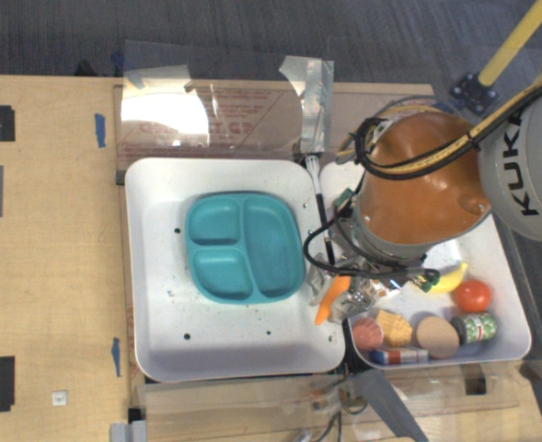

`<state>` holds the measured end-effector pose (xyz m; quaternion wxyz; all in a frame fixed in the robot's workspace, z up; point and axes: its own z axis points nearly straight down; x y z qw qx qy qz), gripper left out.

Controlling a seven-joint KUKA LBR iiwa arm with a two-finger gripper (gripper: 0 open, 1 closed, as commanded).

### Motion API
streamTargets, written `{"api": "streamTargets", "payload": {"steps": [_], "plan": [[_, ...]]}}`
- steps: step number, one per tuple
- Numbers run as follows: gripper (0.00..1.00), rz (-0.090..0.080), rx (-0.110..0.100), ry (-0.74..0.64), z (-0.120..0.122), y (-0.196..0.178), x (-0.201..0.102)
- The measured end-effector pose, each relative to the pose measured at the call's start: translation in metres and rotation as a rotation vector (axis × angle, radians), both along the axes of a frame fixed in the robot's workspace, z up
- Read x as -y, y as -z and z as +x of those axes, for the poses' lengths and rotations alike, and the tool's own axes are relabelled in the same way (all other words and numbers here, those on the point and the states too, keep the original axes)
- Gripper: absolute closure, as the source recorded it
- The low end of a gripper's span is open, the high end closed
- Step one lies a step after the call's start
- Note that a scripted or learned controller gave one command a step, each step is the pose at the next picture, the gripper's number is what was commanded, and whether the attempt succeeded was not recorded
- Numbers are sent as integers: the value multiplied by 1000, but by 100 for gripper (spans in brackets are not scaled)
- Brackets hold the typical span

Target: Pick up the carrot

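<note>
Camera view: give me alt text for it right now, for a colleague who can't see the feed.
The arm's end effector sits low at the divider between two white bins, with the orange carrot just beneath it. The left bin holds a teal divided plate; the right bin holds toy foods, including a tomato and banana.

"KUK" lettering, grey arm point(528, 178)

the arm point(519, 178) is pale grey, with black letters "ku" showing on its rounded casing at 3 o'clock. a glossy orange band point(422, 184), dome-shaped, sits above the wrist. black cables point(409, 159) loop over the orange dome and trail beneath it toward the dark metal end effector point(367, 279) at 6 o'clock.
</note>
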<state>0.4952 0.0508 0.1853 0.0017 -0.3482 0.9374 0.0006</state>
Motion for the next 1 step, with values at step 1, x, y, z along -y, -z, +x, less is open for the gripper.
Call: {"api": "streamTargets", "payload": {"steps": [1], "plan": [[100, -1, 6, -367, 6, -29, 12]]}}
